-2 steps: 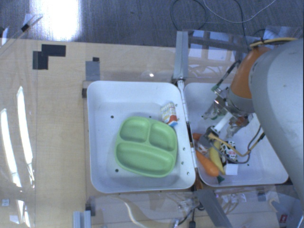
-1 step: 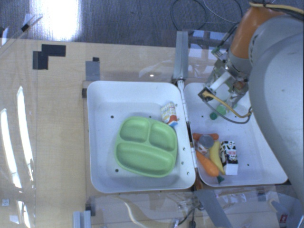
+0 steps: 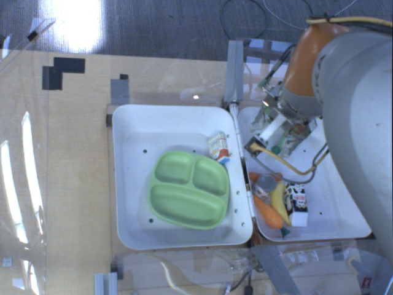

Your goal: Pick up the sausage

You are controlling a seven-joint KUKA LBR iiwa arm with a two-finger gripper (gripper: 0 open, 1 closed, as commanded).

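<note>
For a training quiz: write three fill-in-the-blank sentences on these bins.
The plate is coloured ___.
It has ___ compartments.
The orange vegetable beside the banana is a ___.
Missing words: green; three; carrot.

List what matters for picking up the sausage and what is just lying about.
Job: gripper; sausage, perhaps the reddish bit above the carrot, too small to tell.
Lying about: carrot, banana, carton, packet, green plate.
</note>
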